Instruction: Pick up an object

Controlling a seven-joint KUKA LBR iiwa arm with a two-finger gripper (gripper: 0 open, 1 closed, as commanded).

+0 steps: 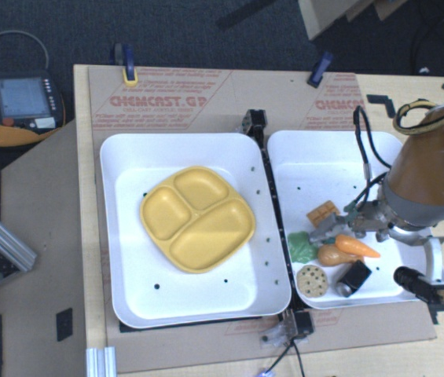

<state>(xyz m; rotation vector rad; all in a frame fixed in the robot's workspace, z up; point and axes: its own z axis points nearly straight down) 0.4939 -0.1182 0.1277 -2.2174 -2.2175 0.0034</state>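
Cardboard covers the bench under both bins. I cannot tell how the gripper (pixel 346 228) stands; it sits low in the right bin (pixel 316 151), just above a carrot (pixel 357 247), beside green food (pixel 300 247), cracker (pixel 311 280) and black block (pixel 354 277). A yellow plate (pixel 198 218) fills the left bin (pixel 123 210).

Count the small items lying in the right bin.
5 visible: tan block, green piece, carrot, round cracker, black block. The arm may hide more.
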